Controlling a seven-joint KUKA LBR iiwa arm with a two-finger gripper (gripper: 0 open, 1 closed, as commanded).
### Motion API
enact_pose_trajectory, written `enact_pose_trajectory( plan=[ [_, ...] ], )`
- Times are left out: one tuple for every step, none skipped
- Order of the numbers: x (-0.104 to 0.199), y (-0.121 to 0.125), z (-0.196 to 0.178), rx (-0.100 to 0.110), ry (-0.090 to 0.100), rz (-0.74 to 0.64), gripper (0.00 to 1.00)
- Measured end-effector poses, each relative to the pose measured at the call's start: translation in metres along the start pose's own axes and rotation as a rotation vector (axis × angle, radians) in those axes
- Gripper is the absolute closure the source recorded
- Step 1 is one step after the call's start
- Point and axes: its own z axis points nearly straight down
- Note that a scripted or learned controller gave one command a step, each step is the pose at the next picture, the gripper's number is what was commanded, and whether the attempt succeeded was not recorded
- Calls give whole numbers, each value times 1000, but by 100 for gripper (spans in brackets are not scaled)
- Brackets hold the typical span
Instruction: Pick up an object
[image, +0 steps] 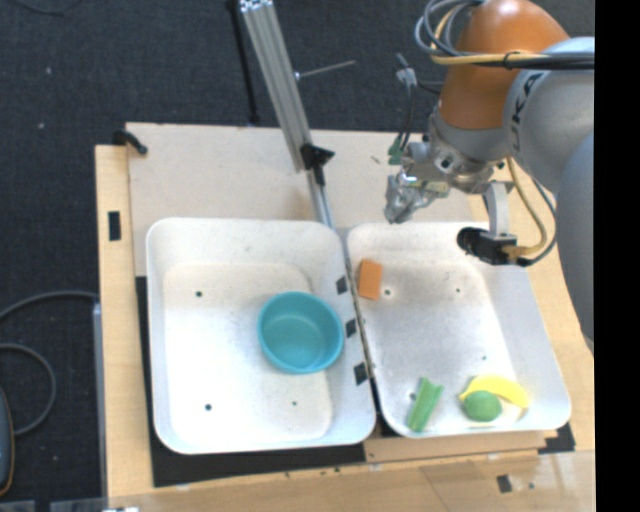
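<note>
My gripper hangs above the far rim of the right bin, with nothing seen between its fingers. An orange block lies in that bin near its left wall, below and left of the gripper. A green stick lies at the bin's near edge. Beside it sits a green ball against a yellow piece. A blue bowl stands in the left bin, toward its right side.
A slanted metal pole rises from the back of the bench between the bins. The wooden bench top extends behind both bins. Black clips line the divide between the bins.
</note>
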Motion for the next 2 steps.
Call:
enact_pose_trajectory(
  plan=[
    [54, -12, 3, 2, -1, 0, 100],
    [103, -6, 15, 1, -1, 0, 100]
  ],
)
